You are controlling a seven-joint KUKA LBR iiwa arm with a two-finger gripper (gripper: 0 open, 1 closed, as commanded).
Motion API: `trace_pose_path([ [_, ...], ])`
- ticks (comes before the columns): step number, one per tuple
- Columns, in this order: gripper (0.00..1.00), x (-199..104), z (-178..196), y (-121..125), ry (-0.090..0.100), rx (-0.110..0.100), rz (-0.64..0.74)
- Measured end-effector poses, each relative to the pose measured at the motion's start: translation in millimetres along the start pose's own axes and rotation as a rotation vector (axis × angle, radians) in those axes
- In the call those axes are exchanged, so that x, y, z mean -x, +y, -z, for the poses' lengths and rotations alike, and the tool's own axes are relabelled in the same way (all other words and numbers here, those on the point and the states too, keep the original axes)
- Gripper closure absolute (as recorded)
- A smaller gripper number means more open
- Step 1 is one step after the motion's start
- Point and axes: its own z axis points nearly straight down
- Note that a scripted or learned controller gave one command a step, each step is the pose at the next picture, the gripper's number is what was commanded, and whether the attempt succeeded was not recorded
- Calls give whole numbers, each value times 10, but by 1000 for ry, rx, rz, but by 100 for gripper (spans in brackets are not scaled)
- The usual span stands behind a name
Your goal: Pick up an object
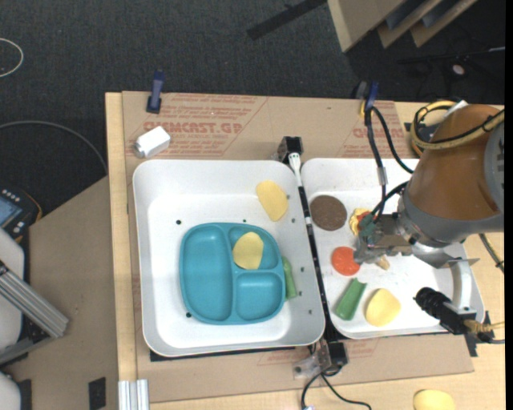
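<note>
dark carpet floor [72, 56] round my bench, cardboard bench top [208, 120], cardboard boxes [393, 20] behind, aluminium rail [32, 308] at left

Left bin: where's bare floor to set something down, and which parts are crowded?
Left bin: bare floor along its far-left part, beside the yellow chip and above the teal divided tray. The tray fills the middle and near side. Right bin is crowded: brown disc, red piece, green piece, gripper.

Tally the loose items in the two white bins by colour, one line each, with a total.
Yellow: 3
Green: 2
Brown: 1
Red: 1
Blue tray: 1
Total: 8, leaving out the small pieces at the gripper.
</note>
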Motion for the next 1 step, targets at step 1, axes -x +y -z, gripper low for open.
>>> trace_pose_path([
  [1,100,-845,1488,64,6,16,14],
])
